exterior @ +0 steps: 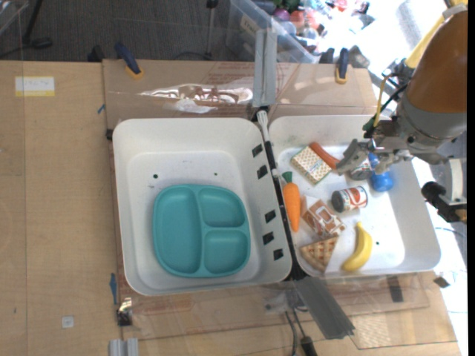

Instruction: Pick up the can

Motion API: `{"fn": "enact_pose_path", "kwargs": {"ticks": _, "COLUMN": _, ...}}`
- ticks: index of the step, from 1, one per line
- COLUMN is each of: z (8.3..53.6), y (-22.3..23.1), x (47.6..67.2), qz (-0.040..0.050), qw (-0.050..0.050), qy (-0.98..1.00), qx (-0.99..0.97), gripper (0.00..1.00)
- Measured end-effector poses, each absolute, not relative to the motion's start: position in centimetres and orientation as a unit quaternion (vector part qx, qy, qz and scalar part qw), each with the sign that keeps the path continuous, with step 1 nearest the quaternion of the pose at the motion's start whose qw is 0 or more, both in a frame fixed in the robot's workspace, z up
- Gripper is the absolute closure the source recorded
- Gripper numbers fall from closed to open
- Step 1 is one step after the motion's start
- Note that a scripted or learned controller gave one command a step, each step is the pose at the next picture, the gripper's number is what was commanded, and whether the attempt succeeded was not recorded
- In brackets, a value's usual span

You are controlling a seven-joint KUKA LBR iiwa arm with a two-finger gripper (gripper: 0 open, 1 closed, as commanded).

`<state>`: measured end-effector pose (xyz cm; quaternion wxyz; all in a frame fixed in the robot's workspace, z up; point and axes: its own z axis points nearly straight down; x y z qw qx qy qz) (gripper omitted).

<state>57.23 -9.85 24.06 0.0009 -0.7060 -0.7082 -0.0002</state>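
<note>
Cylindrical can (349, 199) on its side, smooth white bin (415, 232)

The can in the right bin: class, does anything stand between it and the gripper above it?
Nothing visible does. The gripper hangs just above and slightly behind the can, which lies on its side on the bin floor. A blue object sits to one side, off that path.

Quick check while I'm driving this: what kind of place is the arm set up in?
Probably a robotics lab test bench, not a kitchen: two white bins clamped to cardboard, toy food like a carrot and banana beside the can, and a storage tub of toys behind.
</note>
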Motion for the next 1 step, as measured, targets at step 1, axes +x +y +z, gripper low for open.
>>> {"fn": "enact_pose_path", "kwargs": {"ticks": 1, "z": 14.61, "y": -9.44, "x": 64.22, "qz": -0.0004, "qw": 0.000, "qy": -0.692, "qx": -0.722, "gripper": 0.00}}
